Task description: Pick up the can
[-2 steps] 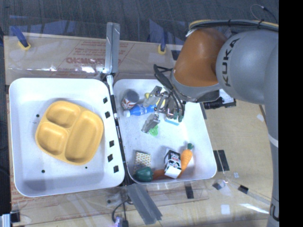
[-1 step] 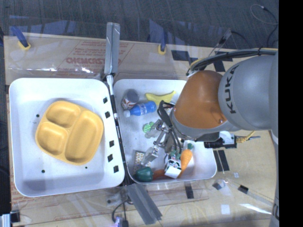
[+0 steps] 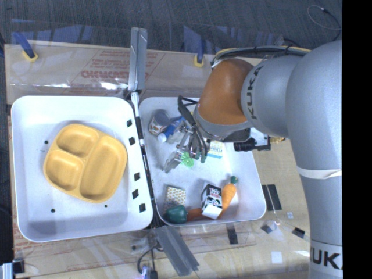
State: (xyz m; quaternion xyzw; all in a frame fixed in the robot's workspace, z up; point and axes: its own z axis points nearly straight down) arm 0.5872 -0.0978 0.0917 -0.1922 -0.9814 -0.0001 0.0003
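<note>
**Inspector:** Right bin (image 3: 251, 173), upper left corner: one can (image 3: 157, 124), lying on its side. Silver metal, dented or crumpled in look, its label too small to read. A blue item (image 3: 169, 133) touches its lower right side.

**Clerk:** And the gripper (image 3: 185, 151)?

**Inspector:** Down inside the same bin, near its middle, below and to the right of the can. Close by, but apart from it. Whether its fingers are spread or closed, I cannot tell; cables and a green object (image 3: 188, 159) clutter that spot.

**Clerk:** Other contents?

**Inspector:** Along the near wall: a carrot (image 3: 229, 193), a small carton (image 3: 211, 200), a dark green vegetable (image 3: 176, 214), a patterned block (image 3: 175, 195). Left bin (image 3: 23, 156): a yellow tray (image 3: 85, 161).
</note>
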